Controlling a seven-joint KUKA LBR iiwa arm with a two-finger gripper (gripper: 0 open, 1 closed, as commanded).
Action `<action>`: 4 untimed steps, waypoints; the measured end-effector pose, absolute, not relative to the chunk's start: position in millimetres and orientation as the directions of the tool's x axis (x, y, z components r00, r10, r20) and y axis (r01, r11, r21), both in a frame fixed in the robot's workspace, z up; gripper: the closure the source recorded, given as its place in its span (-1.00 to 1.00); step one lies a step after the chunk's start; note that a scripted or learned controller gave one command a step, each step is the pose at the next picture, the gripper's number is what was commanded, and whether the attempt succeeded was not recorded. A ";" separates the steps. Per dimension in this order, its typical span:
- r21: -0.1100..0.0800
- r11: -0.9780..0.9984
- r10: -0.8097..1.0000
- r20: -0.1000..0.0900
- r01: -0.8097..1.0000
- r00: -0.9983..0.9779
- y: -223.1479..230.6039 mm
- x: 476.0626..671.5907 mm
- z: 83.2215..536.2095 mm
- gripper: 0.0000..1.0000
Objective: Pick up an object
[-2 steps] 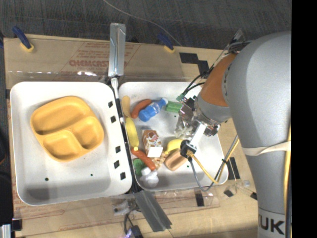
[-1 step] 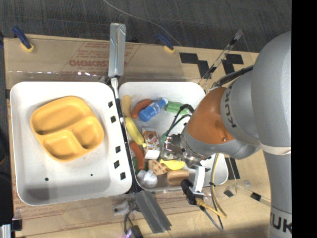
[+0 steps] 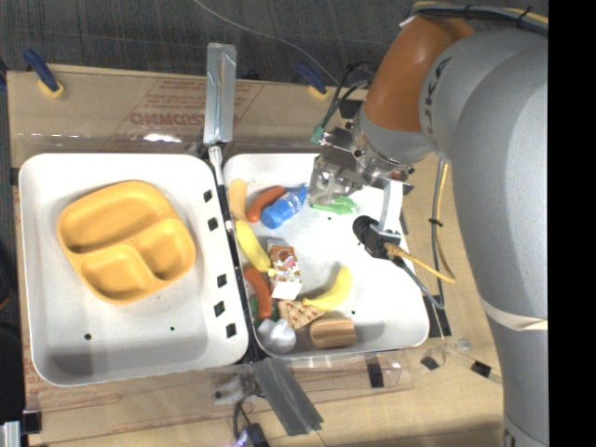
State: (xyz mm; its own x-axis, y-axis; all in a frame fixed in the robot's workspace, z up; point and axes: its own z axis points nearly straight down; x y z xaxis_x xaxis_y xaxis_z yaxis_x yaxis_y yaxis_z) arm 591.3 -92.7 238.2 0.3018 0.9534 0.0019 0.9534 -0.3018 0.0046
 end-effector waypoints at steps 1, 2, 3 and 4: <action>0.004 -0.291 0.957 0.001 0.957 0.291 -115.0 547.2 308.8 1.00; 0.003 -0.415 0.910 0.001 0.910 0.415 -136.5 495.8 350.6 1.00; 0.002 -0.650 0.760 -0.001 0.760 0.650 -173.0 477.7 365.5 1.00; 0.001 -0.714 0.700 -0.001 0.700 0.714 -192.6 477.4 373.7 1.00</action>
